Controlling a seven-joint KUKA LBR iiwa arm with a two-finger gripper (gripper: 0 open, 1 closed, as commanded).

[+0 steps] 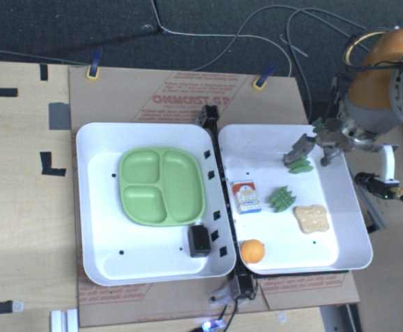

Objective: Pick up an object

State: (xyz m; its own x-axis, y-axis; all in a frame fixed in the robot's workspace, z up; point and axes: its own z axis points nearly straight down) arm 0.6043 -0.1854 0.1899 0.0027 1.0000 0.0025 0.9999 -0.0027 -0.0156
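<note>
My gripper (307,157) hangs over the far right part of the right bin (270,135), its two fingers spread open. A small green piece (300,165) lies on the bin floor just below the left fingertip (289,158), and nothing sits between the fingers. Other loose objects share this bin: a red, white and blue carton (245,197), a dark green spiky toy (282,199), a beige slice of toast (312,218) and an orange (252,251) at the front left corner.
The left bin (94,213) holds a light green divided plate (163,185) and a small black block (199,241) near its front right corner. A dividing rim (218,185) runs between the bins. Cables (256,26) cross the dark backdrop behind.
</note>
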